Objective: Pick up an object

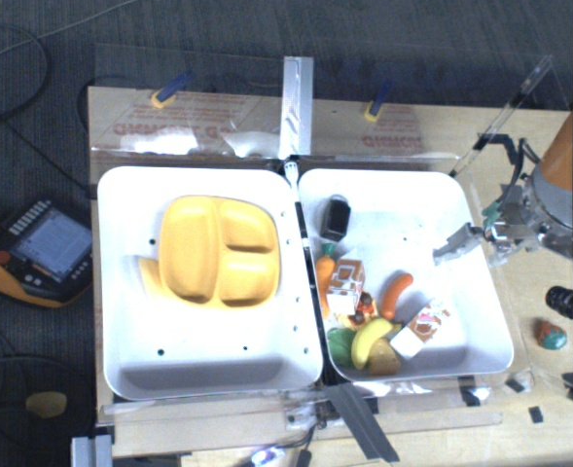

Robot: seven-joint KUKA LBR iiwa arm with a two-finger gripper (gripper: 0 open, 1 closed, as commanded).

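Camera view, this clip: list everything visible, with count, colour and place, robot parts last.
bins: 2, white, side by side on the bench
divided tray: 1, yellow, in the left bin
black object: 1, black, right bin, far left corner
carrot: 1, orange, right bin, along the left wall
small carton: 1, white and brown, right bin, middle
sausage: 1, orange-red, right bin, right of the carton
banana: 1, yellow, right bin, near edge
green item: 1, green, left of the banana
small box: 1, white and red, right of the banana
handheld controller: 1, orange and grey, floor at left
arm: 1, grey with orange band, right edge
tool: 1, grey, over the right bin's right side
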